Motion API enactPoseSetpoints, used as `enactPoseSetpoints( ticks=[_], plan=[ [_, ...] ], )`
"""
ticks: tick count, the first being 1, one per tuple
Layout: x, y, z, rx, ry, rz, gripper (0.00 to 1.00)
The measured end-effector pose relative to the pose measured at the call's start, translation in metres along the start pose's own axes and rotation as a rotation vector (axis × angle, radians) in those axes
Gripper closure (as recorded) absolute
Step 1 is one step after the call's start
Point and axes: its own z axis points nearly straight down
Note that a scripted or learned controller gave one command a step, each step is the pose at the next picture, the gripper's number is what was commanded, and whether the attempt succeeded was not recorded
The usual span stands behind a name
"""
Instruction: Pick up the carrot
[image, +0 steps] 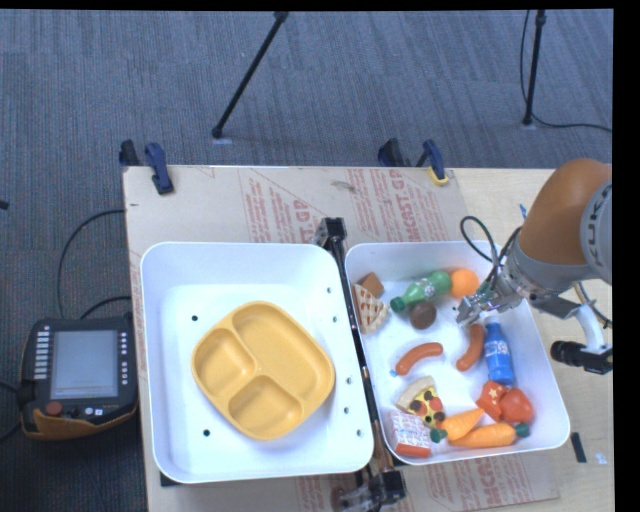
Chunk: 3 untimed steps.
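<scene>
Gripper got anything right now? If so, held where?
Cannot be told. The gripper sits low in the right bin, just above a sausage, fingertips too small to read. The carrot lies untouched near the bin's front edge.

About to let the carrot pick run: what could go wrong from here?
1. The gripper hangs over a sausage and blue bottle, far from the carrot; it may grab those.
2. The carrot lies against the red pepper and the right bin's front wall, crowding the fingers.
</scene>
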Motion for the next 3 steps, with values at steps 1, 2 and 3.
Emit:
enactPoseSetpoints(
  ticks=[1,2,3],
  plan=[
    [-0.011,0.01,0.0,-0.002,-0.002,-0.39,1.0],
    [0.03,0.029,-0.132,-0.003,-0.003,-0.252,1.0],
    [0.014,-0.01,0.0,-0.001,0.0,-0.321,1.0]
  ],
)
